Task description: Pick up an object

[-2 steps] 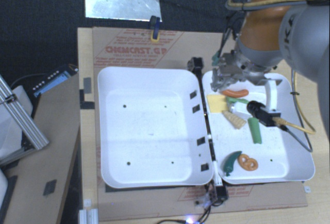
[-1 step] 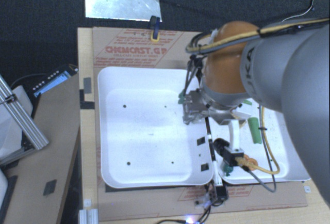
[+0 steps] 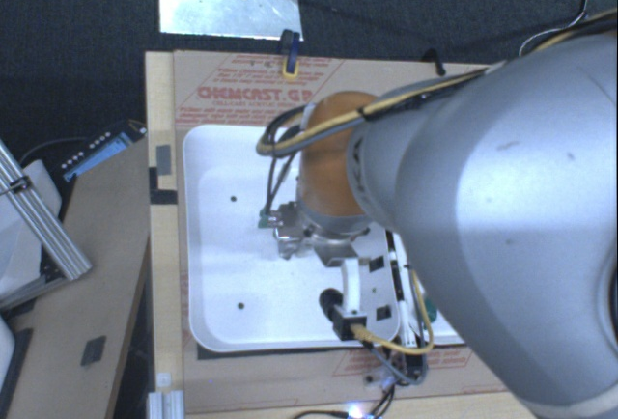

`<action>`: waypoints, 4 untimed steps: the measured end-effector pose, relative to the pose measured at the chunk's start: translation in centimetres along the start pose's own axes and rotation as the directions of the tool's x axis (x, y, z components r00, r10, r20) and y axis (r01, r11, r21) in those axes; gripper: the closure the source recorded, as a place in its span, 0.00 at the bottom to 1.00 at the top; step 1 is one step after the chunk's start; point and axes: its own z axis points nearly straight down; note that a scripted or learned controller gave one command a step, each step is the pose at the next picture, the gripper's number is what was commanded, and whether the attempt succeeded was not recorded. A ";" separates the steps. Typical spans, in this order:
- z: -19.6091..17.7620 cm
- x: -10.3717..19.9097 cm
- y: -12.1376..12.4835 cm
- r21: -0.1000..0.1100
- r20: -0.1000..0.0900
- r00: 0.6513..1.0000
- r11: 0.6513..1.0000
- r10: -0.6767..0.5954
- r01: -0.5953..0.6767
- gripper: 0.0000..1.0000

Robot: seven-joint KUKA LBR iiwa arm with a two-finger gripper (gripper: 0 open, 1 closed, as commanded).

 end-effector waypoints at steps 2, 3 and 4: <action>-18.3 3.1 1.2 -0.022 -0.003 1.000 1.000 0.008 -0.008 1.00; -12.5 4.7 -4.3 0.000 0.002 1.000 1.000 0.004 -0.004 1.00; -5.5 7.1 -4.0 0.000 0.003 1.000 1.000 0.004 -0.004 1.00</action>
